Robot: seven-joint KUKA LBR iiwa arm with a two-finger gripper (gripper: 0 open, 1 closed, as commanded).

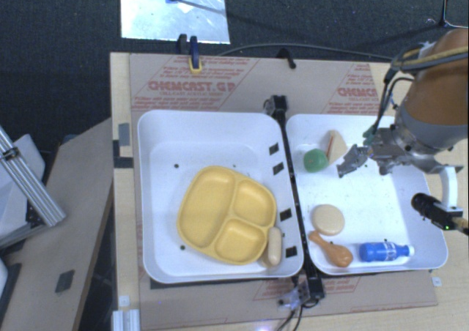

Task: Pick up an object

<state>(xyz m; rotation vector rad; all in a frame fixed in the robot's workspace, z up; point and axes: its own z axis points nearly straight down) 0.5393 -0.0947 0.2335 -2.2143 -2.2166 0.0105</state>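
Note:
In the right bin (410, 198), my gripper (366, 163) hangs open above the bare floor with nothing between its fingers. Just left of it sit a green ball (316, 160) and a pale wedge-shaped piece (336, 145), both apart from the gripper. Nearer the front lie a round tan bun (327, 219), an orange drumstick-shaped toy (331, 247) and a blue bottle (385, 251) on its side.
The left bin (168, 146) holds a yellow divided plate (227, 214) and a tan roll (273, 246) against the divider. A black divider (288, 176) runs between the bins. The arm's grey and orange body (436, 102) overhangs the right bin's far right corner.

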